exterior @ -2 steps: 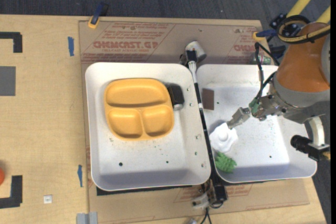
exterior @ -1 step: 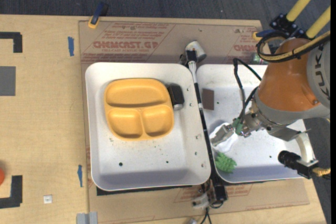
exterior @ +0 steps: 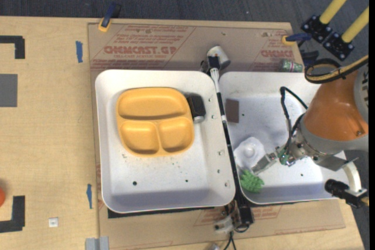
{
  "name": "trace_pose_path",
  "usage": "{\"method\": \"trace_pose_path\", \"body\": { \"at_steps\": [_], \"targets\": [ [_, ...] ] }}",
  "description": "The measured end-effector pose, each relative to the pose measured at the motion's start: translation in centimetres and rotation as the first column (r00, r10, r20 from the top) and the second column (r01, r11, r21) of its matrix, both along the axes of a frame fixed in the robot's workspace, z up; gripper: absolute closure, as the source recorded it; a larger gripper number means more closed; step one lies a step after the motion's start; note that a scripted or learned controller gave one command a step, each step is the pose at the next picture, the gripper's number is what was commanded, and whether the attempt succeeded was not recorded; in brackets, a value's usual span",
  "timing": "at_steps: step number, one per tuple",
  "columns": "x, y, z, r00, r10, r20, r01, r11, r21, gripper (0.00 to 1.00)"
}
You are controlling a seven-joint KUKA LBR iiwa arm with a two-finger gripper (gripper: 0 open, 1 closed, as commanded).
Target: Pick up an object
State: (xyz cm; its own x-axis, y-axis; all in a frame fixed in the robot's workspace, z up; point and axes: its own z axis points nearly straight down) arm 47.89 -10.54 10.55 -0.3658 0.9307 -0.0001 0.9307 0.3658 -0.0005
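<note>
Camera view, looking down at a slant. Two shallow white bins sit side by side on the tan wooden worktop (exterior: 47,126), over a brown cardboard sheet (exterior: 152,47). Their inner rims touch along the middle.

Left white bin (exterior: 111,184): open floor along the near side and left wall. A yellow plastic three-compartment tray (exterior: 155,120) fills the upper middle. A small black block-shaped item (exterior: 196,107) lies just beside the tray's right edge, close to the dividing rim.

Right white bin (exterior: 304,187): the grey arm with its orange band (exterior: 334,111) covers the right half, entering from the right. Bare floor remains in the upper left and along the near wall. The claw (exterior: 266,162) points down-left, low over the bin floor near the near-left corner. Cannot tell how far it is spread; nothing visible between its tips.

Things around the claw: a white translucent plastic cup-like object (exterior: 249,151) just beside the tip, on its left; a small green leafy-looking toy (exterior: 252,180) near the bin's near wall, just below the tip. Contact with either: cannot tell. A small dark brown rectangular block (exterior: 232,110) lies well apart, up by the dividing rim.

A black cable (exterior: 290,105) loops over the bin floor beside the arm.
</note>
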Motion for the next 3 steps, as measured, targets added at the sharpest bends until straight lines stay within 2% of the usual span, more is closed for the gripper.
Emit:
{"method": "trace_pose_path", "body": {
  "at_steps": [1,2,3],
  "targets": [
    [2.0,0.7,-2.0,0.995,0.101,0.002,-0.101,0.995,0.000,0.00],
    [0.1,0.7,2.1,0.947,0.321,0.003,-0.321,0.947,-0.001,0.00],
    [0.1,-6.6,-0.3,0.927,0.375,0.003,-0.375,0.927,-0.002,0.00]
  ]
}}
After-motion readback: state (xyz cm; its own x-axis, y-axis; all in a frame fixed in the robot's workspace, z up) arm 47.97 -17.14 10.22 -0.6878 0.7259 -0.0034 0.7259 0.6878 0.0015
